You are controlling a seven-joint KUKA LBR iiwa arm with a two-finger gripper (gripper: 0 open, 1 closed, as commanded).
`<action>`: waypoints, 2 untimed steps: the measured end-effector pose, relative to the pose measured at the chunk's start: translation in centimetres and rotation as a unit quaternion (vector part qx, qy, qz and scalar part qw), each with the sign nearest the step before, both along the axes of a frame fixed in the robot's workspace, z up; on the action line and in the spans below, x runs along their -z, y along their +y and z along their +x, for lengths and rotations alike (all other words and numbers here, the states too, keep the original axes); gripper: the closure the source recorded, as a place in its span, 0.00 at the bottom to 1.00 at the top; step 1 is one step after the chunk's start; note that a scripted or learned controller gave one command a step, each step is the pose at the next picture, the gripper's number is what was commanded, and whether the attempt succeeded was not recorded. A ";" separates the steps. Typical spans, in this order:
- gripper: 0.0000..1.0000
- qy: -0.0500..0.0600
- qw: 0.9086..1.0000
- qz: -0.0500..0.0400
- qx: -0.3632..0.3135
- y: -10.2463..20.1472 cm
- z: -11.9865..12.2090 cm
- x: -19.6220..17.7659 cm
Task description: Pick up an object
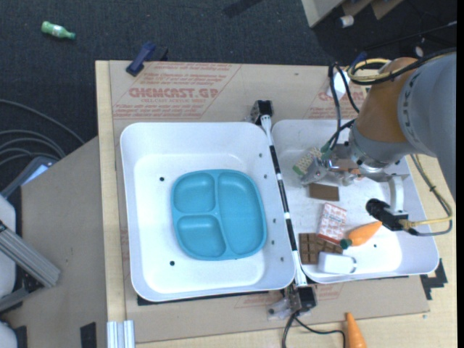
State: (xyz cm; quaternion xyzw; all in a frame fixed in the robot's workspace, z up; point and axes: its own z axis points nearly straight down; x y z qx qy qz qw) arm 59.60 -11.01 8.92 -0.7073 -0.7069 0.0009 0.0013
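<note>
The left bin (pixel 138 151) holds a blue divided plate (pixel 217 214), long axis running toward the near-right. In the right bin (pixel 417 256), a brown block (pixel 323 191) lies level, a patterned packet (pixel 333 222) stands lengthwise, and an orange carrot (pixel 362 233) points its green tip left. The arm (pixel 406 100) bends in from the right, gripper (pixel 315 167) low over the bin's far-left part; whether it is open or closed can't be told.

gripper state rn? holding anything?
Gripper: cannot be told. It sits low in the right bin near the small brown block; nothing is seen held.
</note>
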 end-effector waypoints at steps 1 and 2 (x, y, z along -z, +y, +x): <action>0.00 -0.001 1.000 0.000 0.000 -0.1 -2.7 0.4; 0.00 -0.001 1.000 0.000 -0.001 1.9 3.8 0.4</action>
